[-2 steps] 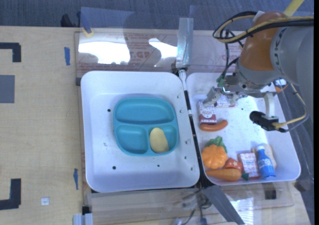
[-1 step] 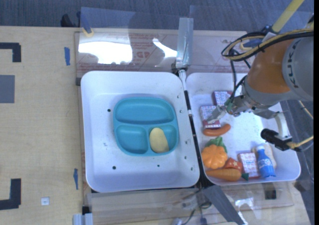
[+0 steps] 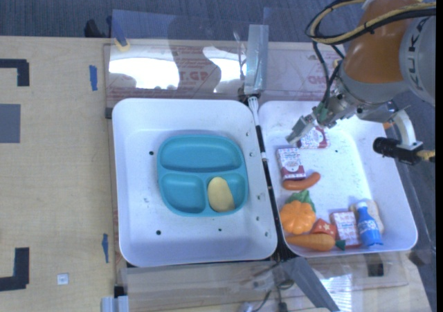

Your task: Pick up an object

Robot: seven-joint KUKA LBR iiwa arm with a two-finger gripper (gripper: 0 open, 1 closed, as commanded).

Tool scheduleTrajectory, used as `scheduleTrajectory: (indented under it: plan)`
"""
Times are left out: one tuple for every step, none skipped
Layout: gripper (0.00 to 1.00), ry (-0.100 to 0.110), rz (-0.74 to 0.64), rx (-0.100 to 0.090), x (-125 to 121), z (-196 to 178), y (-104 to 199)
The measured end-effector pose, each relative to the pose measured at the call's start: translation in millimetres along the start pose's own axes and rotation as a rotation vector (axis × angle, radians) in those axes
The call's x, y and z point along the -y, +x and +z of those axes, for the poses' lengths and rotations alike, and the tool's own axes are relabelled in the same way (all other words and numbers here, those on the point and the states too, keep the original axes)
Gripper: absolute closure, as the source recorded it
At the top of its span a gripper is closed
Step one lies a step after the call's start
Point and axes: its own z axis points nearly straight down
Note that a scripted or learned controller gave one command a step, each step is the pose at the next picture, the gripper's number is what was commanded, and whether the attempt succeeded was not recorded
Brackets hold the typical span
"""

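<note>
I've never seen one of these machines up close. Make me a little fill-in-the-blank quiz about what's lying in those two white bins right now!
1. The teal divided tray lies in the ____ bin.
2. The yellow potato-like toy sits in the tray's lower ____ compartment.
3. The end effector hovers over the ____ bin.
4. The blue bottle lies beside a small red ____.

Missing words: left; right; right; carton
</note>
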Motion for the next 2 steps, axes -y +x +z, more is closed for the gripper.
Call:
scheduleTrajectory:
  plan:
    - [0.00,0.008,-0.019,-0.002,-11.5,6.8,-45.5]
    - [0.00,0.005,-0.055,0.002,54.5,-39.1,-64.7]
